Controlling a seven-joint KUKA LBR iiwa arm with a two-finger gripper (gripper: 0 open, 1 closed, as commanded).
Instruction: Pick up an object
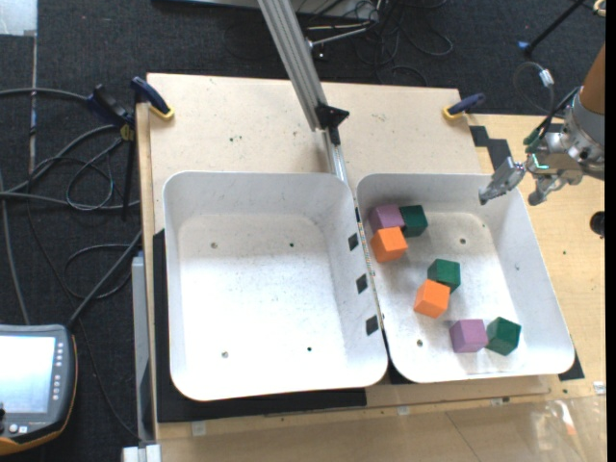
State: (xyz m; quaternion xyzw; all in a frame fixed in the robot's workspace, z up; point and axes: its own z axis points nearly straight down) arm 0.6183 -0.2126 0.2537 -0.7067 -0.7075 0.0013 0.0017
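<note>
Hovering above the right bin (539, 258), jaws spread, grasping nothing; six cubes (432, 298) inside.

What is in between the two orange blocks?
Just bare white bin floor, as the camera view shows. One orange block sits by the divider, the other orange block lower right, and a green block sits off to the side.

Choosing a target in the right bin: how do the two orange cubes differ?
The upper orange cube is packed against a purple cube, near the bin's left wall; the lower orange cube sits mid-bin, touching just a green cube. The lower one looks easier to reach. Both look alike in size and colour.
</note>
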